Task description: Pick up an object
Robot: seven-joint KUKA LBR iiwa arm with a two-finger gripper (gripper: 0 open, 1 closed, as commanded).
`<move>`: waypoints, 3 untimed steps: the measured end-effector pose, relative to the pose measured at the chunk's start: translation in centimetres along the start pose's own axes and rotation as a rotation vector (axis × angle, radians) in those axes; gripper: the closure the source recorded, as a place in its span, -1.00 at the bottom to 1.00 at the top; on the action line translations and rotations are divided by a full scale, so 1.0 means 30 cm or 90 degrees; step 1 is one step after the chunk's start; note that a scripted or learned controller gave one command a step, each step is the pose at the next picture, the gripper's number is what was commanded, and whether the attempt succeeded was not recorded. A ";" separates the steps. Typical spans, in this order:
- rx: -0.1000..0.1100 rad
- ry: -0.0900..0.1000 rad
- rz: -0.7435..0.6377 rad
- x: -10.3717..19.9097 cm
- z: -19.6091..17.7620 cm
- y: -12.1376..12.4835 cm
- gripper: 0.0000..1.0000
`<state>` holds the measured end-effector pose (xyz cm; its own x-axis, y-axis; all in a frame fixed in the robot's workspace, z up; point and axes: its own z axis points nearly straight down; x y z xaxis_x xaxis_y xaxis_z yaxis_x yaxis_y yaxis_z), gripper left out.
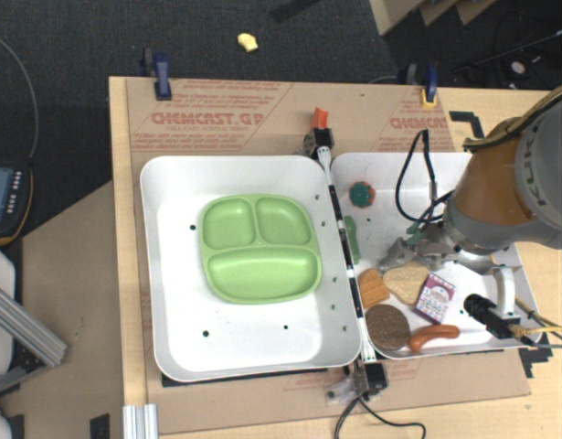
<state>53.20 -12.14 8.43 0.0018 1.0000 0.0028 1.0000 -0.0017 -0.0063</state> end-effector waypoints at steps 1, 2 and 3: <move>-0.009 -0.003 -0.005 0.095 -0.004 0.266 -1.00; -0.009 -0.003 -0.003 0.079 -0.006 0.451 -1.00; -0.002 -0.002 -0.001 0.075 -0.004 0.361 -1.00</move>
<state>64.03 -9.91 8.48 0.0007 1.0000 0.0003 1.0000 -0.0007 -0.0034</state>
